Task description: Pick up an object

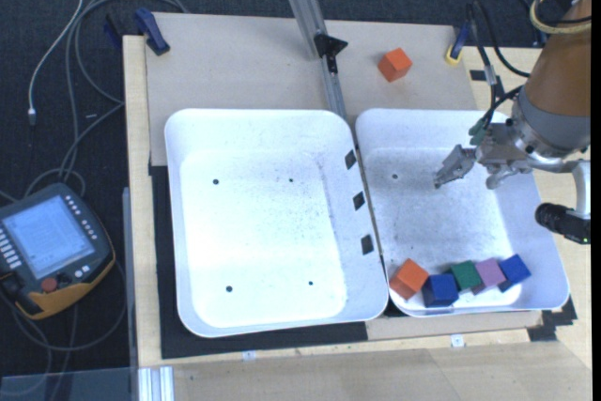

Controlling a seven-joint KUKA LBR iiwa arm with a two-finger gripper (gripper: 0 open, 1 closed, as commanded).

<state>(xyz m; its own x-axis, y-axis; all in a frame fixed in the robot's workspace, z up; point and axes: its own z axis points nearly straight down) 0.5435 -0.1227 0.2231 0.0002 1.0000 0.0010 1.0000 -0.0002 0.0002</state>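
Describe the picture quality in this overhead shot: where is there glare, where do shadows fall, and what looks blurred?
Camera view: the left bin is washed out by bright even light, its floor nearly featureless; the right bin looks greyer and speckled; the claw is slightly soft; the blocks, such as the orange block, cast only faint shadows; the arm is cropped at the frame's edge.

Six small blocks and two white bins on my bench.

I count two orange blocks, two blue blocks, one green block, one pink block; left bin, right bin.
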